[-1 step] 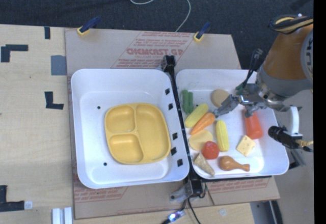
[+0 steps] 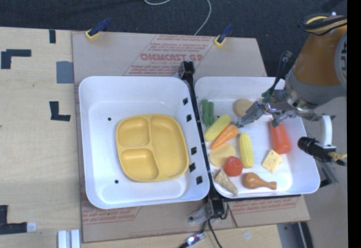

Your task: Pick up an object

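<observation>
Two spread fingers of my arm's metal gripper (image 2: 252,115) hang unclosed over the right-hand white bin (image 2: 299,185), just above the orange plastic carrot (image 2: 224,136), which I judge the likeliest pick, lying mid-bin among crowded toy food.

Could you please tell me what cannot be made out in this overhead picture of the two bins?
- End effector, camera view: too small and dark against the toys to tell whether it is open or shut.
- Beige round item: partly covered by the end effector, identity unclear.
- Arm: cut off by the right edge.
- Bottom item: too small to identify.
</observation>
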